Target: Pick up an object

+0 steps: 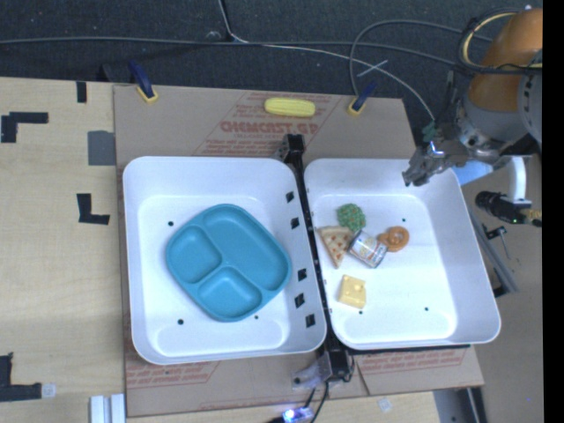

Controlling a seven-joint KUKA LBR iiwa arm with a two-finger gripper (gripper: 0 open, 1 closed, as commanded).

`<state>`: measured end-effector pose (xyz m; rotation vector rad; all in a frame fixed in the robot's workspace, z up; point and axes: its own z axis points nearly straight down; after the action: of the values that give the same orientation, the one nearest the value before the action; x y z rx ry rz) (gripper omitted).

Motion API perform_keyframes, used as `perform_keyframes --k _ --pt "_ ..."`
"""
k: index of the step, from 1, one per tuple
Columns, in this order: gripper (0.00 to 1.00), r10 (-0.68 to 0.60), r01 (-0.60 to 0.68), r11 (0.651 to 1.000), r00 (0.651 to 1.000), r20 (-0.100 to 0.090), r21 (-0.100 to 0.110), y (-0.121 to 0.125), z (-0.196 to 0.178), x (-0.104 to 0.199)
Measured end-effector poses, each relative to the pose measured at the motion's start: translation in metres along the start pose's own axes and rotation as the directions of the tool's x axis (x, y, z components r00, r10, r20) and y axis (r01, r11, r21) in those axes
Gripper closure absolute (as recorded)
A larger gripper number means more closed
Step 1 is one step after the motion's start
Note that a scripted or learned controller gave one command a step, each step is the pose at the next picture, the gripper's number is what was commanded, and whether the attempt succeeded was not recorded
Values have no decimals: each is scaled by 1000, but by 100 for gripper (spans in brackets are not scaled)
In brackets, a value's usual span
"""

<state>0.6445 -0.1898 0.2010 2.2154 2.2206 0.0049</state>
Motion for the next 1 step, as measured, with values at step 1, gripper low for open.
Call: perform_keyframes --k 1 --pt "100 1 -1 1000 1000 -1 4 1 -29 0"
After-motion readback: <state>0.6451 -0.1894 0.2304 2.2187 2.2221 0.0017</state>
